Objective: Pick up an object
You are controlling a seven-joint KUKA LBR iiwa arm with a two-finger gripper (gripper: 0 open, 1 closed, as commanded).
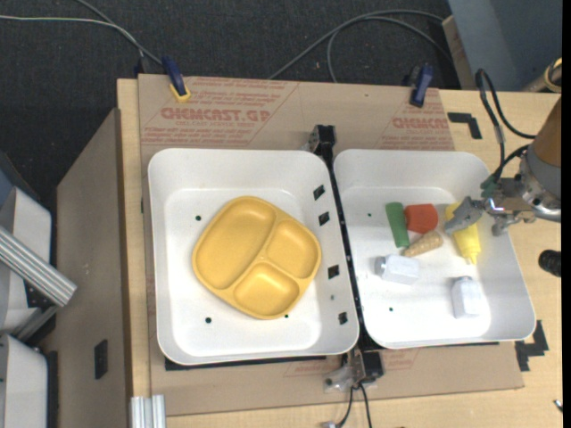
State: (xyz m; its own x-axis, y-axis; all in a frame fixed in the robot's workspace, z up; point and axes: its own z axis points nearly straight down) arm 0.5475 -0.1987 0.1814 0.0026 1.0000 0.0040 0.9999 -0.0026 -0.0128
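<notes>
The right bin (500, 324) holds several small items. A green stick (397, 224) lies beside a red block (421, 217), with a tan cone-like piece (424, 245) just below them. A yellow banana-like piece (469, 242) lies near the bin's right side. Two whitish items rest lower down, one (397, 268) on the left and one (464, 295) on the right. My gripper (477, 217) reaches in from the right and hovers over the top end of the yellow piece. It looks open, with nothing gripped between its fingers.
The left bin (169, 194) carries a yellow three-compartment plate (257, 257). A black divider with clips (332, 230) runs between the bins. Cables and blue clamps (177, 83) lie at the bench's back edge. Bare bin floor (419, 315) shows along the right bin's front.
</notes>
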